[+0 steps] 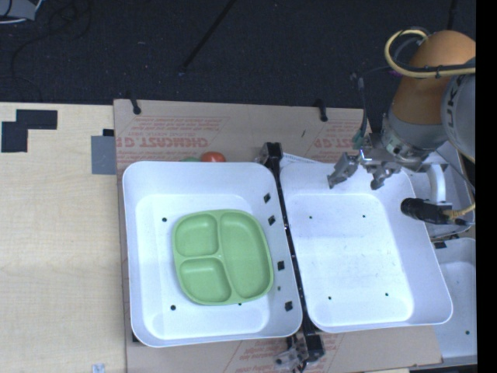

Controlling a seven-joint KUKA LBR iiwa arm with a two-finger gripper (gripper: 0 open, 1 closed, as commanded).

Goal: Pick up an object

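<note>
The claw [362, 173] hangs open and empty over the far edge of the right bin [365, 317]; the green plate [223, 256] lies well to its left and nearer the camera, in the left bin [147, 286]

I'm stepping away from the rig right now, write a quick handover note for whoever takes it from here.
Gripper: open, holding nothing, above the far edge of the right bin.
Green divided plate: lying flat in the left bin, apart from the gripper.
A small red and green object sits behind the left bin's far wall.
Done: nothing picked up yet.
Left: move across to the left bin, come down on the plate, grasp and lift.
</note>
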